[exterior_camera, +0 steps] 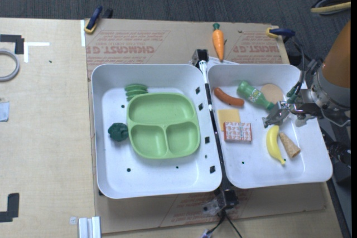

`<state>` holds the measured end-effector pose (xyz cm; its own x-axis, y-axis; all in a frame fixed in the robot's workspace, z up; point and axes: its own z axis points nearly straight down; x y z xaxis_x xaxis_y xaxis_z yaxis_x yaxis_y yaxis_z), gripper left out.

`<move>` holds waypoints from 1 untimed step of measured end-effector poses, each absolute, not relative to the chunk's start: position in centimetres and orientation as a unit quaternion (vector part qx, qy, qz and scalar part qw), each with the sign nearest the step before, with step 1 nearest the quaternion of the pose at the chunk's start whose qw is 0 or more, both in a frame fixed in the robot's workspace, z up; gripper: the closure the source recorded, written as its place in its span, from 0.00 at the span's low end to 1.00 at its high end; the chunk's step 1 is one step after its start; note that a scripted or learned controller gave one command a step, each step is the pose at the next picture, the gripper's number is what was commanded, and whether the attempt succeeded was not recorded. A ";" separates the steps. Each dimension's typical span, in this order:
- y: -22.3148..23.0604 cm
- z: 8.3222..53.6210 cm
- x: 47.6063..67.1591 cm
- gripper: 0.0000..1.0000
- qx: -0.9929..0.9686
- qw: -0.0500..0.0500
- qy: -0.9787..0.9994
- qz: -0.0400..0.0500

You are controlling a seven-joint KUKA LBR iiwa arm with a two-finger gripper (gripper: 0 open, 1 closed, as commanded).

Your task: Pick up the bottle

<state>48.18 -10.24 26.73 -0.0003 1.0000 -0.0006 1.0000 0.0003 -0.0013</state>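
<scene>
Right white bin (312, 173), one of each: green plastic bottle (255, 95) at 12 o'clock, red sausage (228, 97), yellow cheese slice (228, 116), red printed box (237, 132) (lettering illegible), yellow banana (273, 145), cone (289, 145). Gripper (277, 115) at 3 o'clock; jaw state indeterminable. Cardboard (128, 42) reads "CHEMAST"

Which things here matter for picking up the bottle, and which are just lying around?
For the job: green bottle, gripper, right bin.

Lying about: hot dog, cheese slice, cracker box, banana, cone, carrot, green tray, broccoli.
</scene>
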 end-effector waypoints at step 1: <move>-10.3 27.7 48.2 1.00 -0.707 0.000 -0.707 0.001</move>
